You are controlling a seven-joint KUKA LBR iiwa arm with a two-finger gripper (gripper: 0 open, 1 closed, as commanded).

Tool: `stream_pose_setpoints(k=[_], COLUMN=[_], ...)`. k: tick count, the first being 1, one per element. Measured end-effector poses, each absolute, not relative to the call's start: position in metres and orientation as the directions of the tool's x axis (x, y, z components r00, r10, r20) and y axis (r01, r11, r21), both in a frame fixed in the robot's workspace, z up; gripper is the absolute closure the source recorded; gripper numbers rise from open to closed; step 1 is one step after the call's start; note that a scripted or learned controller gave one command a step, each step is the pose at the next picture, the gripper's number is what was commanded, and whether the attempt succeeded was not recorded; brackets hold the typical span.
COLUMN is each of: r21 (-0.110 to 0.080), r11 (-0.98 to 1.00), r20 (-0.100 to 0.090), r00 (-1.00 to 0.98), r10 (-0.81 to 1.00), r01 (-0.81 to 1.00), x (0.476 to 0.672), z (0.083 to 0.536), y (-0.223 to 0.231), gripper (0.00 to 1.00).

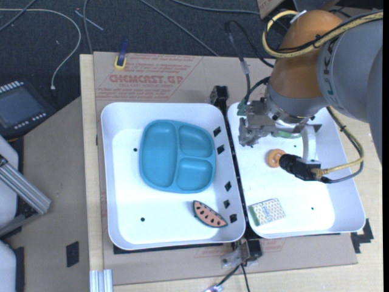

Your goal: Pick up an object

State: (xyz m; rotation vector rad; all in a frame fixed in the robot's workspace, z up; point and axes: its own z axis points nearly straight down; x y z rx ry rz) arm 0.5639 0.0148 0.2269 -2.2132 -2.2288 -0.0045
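From above the bench, the gripper (pixel 249 137) hangs over the far left corner of the right bin (pixel 322 193), close to the wall it shares with the left bin (pixel 121 181). I cannot tell whether it is open or closed from this angle, and I see nothing caught in it. The grey arm (pixel 355 59) comes in from the right, its glossy orange band (pixel 304 44) bulging above the wrist.

Nearest the gripper, just to its right and a little toward me, lies a small round orange piece (pixel 274 158), smooth and button-like, flat on the bin floor and apart from the gripper. Nearer the front of the same bin sits a flat rectangular packet (pixel 267 211), pale with a fine green speckled print, lying slightly askew.

In the left bin there is a blue plate (pixel 164 157), matte plastic with rounded corners, split into one long compartment and two smaller ones. Close to its front right corner lies a toy watermelon slice (pixel 209 214), a curved wedge with a pinkish face, dark seeds and a dark rind.

Both bins are shallow, white and smooth-walled, resting on a printed cardboard sheet (pixel 152 72).
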Motion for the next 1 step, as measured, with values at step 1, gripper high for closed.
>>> stream_pose_setpoints(k=[1], r21=[0.001], r11=[0.006], r20=[0.002], r00=[-0.006], r10=[1.0], r01=[1.0], x=[0.5802], z=[0.2179], y=[0.0639], gripper=[1.0])
